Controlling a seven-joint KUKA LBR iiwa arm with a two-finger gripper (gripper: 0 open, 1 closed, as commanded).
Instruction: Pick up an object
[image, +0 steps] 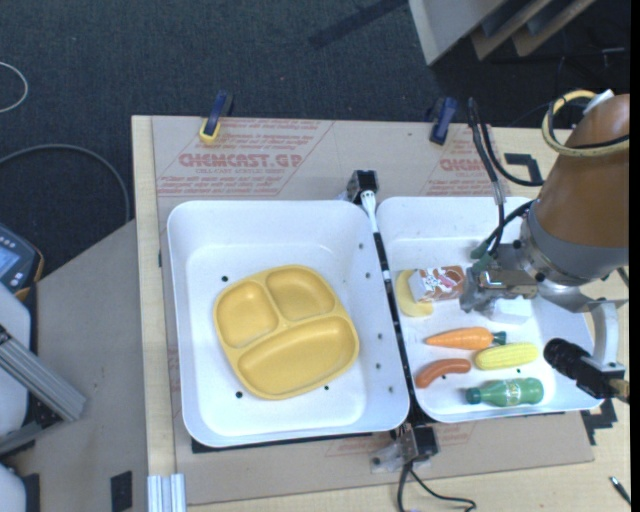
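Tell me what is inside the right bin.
The right bin holds a snack packet on a yellow piece, a carrot, corn, a sausage and a green bottle. The claw and arm cover its far right part.

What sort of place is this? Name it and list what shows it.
Most likely a robot lab's grasping test bench. Two white bins sit clamped side by side on a board, one with a yellow tray, the other with toy food such as a carrot; an arm reaches in, cables trailing.
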